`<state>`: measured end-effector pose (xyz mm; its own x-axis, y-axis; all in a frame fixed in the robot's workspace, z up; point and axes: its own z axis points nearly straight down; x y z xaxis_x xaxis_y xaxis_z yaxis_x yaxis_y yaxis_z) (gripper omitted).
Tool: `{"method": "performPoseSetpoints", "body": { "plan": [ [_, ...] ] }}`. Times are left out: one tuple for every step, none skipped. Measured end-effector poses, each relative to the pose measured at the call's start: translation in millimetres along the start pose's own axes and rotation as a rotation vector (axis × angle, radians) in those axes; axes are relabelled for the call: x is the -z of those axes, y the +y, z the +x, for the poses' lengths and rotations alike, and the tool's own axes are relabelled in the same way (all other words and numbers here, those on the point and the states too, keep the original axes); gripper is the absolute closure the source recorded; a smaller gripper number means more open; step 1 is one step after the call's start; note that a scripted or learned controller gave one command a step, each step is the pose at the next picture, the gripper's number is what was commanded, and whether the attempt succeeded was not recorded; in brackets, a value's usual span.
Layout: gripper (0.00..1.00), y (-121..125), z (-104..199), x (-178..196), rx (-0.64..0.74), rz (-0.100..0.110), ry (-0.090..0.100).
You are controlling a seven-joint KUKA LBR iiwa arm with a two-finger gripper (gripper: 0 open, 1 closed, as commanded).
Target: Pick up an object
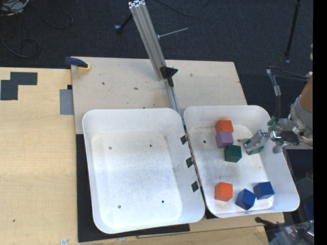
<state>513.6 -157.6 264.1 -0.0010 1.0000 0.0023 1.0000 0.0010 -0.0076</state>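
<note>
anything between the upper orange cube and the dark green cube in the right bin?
Yes: the purple cube sits between the upper orange cube and the dark green cube, seen in the camera view.

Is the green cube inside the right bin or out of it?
Inside. The green cube sits on the right bin's floor, just below the purple cube.

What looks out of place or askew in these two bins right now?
Nothing stands out. Six blocks sit upright in the right bin: orange block, purple block, green block clustered, the rest near the front. The gripper is beside the green block.
</note>
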Motion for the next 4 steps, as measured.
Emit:
{"method": "performPoseSetpoints", "body": {
  "plan": [
    [0.0,1,-1,2,-0.002,-0.005,-0.001],
    [0.0,-8,-7,-52,-0.001,0.0,0.0],
    [0.0,-5,-3,-97,-0.002,0.001,0.001],
    [0.0,-7,2,-161,-0.002,0.003,0.001]
  ]
}}
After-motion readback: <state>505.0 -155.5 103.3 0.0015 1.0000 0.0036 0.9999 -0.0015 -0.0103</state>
